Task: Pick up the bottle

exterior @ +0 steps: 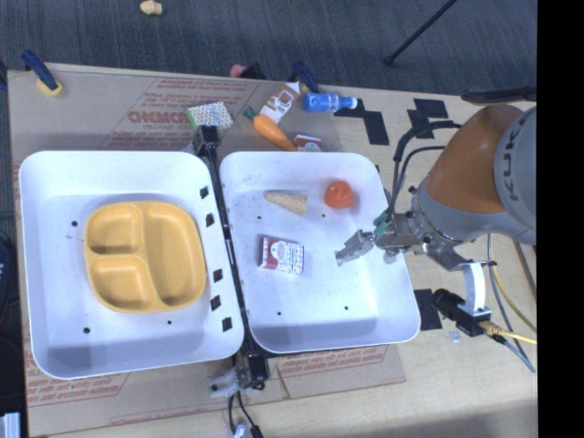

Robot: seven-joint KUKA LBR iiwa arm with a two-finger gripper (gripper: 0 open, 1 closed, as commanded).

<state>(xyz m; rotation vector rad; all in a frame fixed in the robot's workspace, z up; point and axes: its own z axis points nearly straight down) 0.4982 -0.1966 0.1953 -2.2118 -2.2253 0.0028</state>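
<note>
The bottle (327,103) is small and blue with a pale cap. It lies on its side on the cardboard behind the right bin (392,308), outside both bins. My gripper (370,246) hangs over the right side of the right bin, near its right wall. It is well in front of the bottle and apart from it. I see nothing held in the gripper. The grey arm with its orange band (474,167) reaches in from the right edge.
In the right bin lie a tan wedge (287,201), a red ball-like fruit (338,193) and a red and white carton (281,255). The left bin (41,245) holds a yellow divided plate (146,254). An orange carrot (273,132), a small carton (281,102) and a green patterned packet (210,115) lie beside the bottle.
</note>
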